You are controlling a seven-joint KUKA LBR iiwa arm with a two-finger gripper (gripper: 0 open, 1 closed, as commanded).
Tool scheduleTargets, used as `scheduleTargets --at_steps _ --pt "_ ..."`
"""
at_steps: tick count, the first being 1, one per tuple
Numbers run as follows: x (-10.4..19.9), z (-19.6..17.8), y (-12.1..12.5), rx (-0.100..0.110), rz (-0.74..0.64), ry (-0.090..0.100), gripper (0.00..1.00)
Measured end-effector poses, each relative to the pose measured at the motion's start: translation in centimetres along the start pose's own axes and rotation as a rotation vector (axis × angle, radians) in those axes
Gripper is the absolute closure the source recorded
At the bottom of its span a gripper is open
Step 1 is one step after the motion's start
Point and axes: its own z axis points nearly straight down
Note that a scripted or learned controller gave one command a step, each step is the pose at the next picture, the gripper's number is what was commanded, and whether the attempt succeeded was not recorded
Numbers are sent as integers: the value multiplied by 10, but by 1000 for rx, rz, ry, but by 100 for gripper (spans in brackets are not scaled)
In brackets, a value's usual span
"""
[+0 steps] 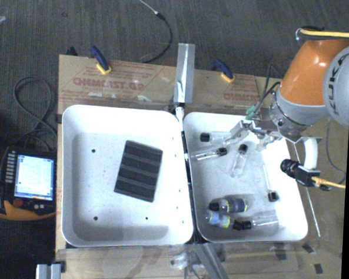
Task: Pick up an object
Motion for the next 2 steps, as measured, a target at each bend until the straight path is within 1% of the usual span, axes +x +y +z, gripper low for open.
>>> scheduleTargets --at_steps 1,2 --pt "-43 103 42 0 -113 -1 0" --pt "-7 142 81 10 -119 -5 0"
